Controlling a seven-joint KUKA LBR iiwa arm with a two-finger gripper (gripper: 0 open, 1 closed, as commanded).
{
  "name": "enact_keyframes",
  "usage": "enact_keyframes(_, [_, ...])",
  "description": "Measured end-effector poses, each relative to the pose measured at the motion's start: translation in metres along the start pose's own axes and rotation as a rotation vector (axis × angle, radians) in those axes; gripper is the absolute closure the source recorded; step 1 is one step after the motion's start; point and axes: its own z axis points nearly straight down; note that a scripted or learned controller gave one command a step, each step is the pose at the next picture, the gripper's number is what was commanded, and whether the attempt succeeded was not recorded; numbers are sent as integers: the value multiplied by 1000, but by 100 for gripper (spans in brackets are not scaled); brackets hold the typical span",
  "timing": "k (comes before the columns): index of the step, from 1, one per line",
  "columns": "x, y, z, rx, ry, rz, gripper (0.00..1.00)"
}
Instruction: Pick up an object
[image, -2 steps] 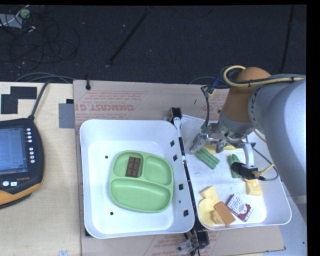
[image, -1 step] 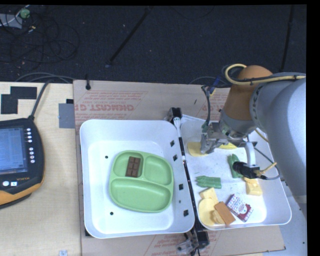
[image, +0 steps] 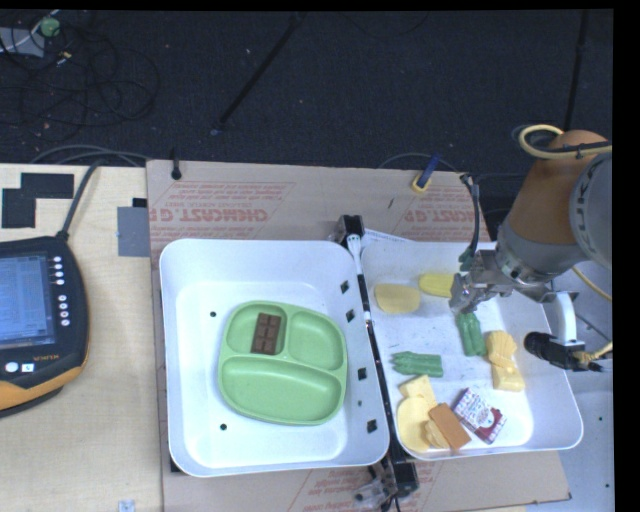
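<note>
at the near edge of the right bin (image: 560, 425) sits a cluster of toy food: a pale yellow wedge (image: 415, 400) with an orange-brown slab (image: 449, 426) lying across it, and just beside them a small red and white packet (image: 478, 414). a little farther in, a green pod-like piece (image: 417, 362) lies near the divider between the bins, and a lumpy yellow piece (image: 504, 360) rests toward the right side. next to that yellow piece a second green piece (image: 469, 333) lies roughly lengthwise, its far end directly under the gripper (image: 468, 297). the gripper hangs low over the bin at that end of the green piece, but its fingers are too dark and small against the bin to say whether they are spread, closed, or around anything, so i cannot tell. beyond it, a flat yellow round (image: 397, 298) and a smaller yellow oval (image: 436, 285) lie near the far wall of the right bin. in the left bin (image: 190, 300) a green divided plate (image: 285, 362) sits near the middle, with a brown chocolate-like bar (image: 266, 333) in its far left compartment. the grey arm (image: 545, 245) with its orange band (image: 560, 180) comes in from the right above the bin. off to the left on the bench lies a pendant with a lit screen (image: 35, 315), and dark cables run across the floor at the far side.
</note>
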Motion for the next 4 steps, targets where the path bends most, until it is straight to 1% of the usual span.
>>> enact_keyframes(1, [3, 1, 4, 2, 3, -3, 0])
enact_keyframes(2, [-27, -13, 64, -1, 6, -2, 0])
enact_keyframes(3, [-27, -12, 54, 2, 9, -3, 100])
enact_keyframes(4, [47, 29, 62, -4, 2, -9, 100])
